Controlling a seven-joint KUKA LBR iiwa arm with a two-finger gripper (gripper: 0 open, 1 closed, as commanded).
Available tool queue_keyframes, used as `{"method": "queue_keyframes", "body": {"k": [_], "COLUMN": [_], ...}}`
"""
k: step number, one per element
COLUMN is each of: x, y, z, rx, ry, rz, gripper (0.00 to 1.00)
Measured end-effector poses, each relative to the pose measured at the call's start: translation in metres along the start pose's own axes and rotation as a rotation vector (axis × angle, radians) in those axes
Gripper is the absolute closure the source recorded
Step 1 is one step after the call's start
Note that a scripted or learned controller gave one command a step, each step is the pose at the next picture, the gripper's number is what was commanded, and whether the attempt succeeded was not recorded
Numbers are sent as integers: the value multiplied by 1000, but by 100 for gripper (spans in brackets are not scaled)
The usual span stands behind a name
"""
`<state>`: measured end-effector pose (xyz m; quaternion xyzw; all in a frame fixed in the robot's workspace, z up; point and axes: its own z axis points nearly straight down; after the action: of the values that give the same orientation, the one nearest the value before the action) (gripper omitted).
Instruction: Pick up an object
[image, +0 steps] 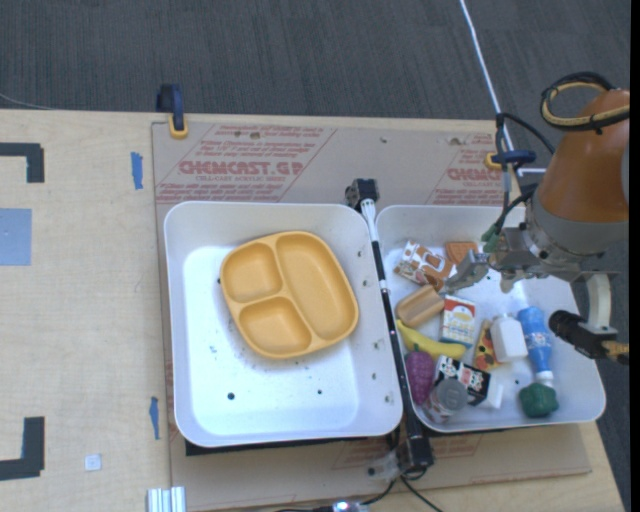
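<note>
Plywood table carries two white bins; end effector (500, 268) hovers over the right bin's (590, 405) cluttered far edge, seemingly choosing; grip state unclear.

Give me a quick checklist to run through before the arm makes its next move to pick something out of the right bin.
1. Objects present in the right bin: ok, a crowded pile.
2. Hand over the right bin: ok, above its upper middle.
3. Hand holding anything: cannot tell.
4. Easy target: ok, the green object sits apart in the lower right corner.
5. Blue bottle free: not ok, the white block is right against it.
6. Yellow divided plate in the left bin: ok, away from the arm.
</note>
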<state>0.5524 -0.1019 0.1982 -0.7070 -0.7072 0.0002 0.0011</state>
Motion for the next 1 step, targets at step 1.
{"method": "queue_keyframes", "body": {"k": [1], "x": [9], "y": [61], "z": [104], "rx": [-2], "ry": [-1], "rz": [0], "gripper": [0]}}
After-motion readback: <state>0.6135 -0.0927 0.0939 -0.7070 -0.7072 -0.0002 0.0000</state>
